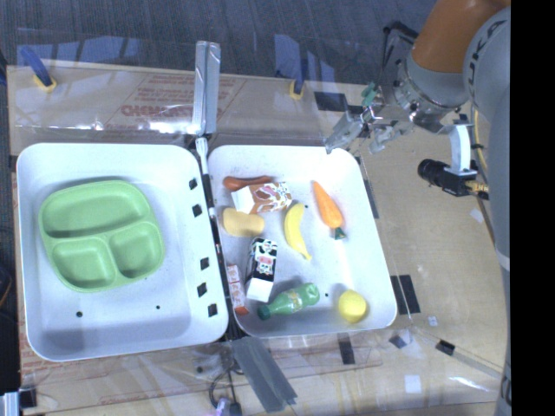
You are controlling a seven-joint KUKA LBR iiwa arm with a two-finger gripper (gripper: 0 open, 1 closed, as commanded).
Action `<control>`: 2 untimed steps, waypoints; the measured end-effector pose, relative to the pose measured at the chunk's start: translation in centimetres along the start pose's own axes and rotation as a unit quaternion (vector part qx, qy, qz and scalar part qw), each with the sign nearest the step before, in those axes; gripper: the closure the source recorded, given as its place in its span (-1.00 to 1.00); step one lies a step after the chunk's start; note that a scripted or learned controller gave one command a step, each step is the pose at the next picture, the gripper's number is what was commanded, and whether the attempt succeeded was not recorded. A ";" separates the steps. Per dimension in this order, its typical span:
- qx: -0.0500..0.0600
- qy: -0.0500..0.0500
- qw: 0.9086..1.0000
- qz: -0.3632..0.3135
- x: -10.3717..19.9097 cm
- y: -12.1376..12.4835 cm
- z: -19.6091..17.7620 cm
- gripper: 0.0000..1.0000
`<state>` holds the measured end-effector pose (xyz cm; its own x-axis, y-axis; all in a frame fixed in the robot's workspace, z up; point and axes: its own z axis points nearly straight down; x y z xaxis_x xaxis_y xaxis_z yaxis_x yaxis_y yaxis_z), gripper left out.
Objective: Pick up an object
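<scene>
The right bin holds several toy foods: an orange carrot, a yellow banana, a lemon, a green bottle, a black-and-white milk carton, a brown-and-white carton, a brown sausage and a tan pear-like piece. My gripper hangs above the bin's far right corner, off the rim. Its fingers are spread open with nothing between them. The carrot is the item closest to it.
The left bin holds a green divided plate. A grey bar stands at the back between the bins. Taped plastic sheeting covers the bench around them. The arm's grey body fills the upper right.
</scene>
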<state>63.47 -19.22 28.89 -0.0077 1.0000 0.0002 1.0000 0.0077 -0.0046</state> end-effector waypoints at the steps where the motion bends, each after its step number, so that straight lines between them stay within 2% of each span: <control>1: 0.001 0.004 1.000 0.019 0.2 -5.5 18.7 -1.00; 2: 0.002 0.002 1.000 0.018 0.1 -5.5 17.7 1.00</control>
<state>57.88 -19.18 11.21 0.0284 0.9996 0.0048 0.9996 -0.0283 -0.0088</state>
